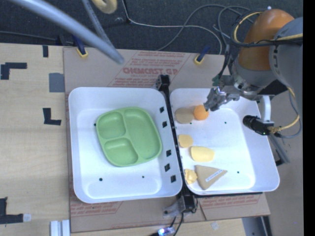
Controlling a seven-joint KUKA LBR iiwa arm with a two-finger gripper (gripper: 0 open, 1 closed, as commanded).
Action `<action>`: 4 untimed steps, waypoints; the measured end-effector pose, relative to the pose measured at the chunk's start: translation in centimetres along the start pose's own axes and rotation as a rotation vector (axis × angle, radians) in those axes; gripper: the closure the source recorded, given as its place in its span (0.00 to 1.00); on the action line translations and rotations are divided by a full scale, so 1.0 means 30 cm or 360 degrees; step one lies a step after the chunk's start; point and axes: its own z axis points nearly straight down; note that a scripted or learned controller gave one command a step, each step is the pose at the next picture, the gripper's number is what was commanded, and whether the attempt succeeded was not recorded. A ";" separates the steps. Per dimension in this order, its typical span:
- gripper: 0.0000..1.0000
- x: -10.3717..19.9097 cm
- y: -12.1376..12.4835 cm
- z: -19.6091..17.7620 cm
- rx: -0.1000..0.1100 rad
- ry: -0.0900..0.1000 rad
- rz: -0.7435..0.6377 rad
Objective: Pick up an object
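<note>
I log 1 gripper (212,102) low in the right bin (256,181), touching the orange ball (200,113); finger state I cannot tell. Left bin (78,181): 1 green tray (129,135). Cardboard print unreadable.

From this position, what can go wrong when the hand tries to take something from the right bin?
1. The hand is right beside the orange ball; a round thing may roll away instead of being gripped.
2. The ball touches the tan disc, so a push could shift both of them.
3. Both lie near the divider between the bins, which may leave little room for the hand to close.
</note>
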 end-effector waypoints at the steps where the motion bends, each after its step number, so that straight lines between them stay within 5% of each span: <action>1: 1.00 0.001 0.007 -0.213 -0.0006 -0.0002 -0.0002; 4: 1.00 0.480 -0.067 -0.127 0.0005 -0.0001 -0.0005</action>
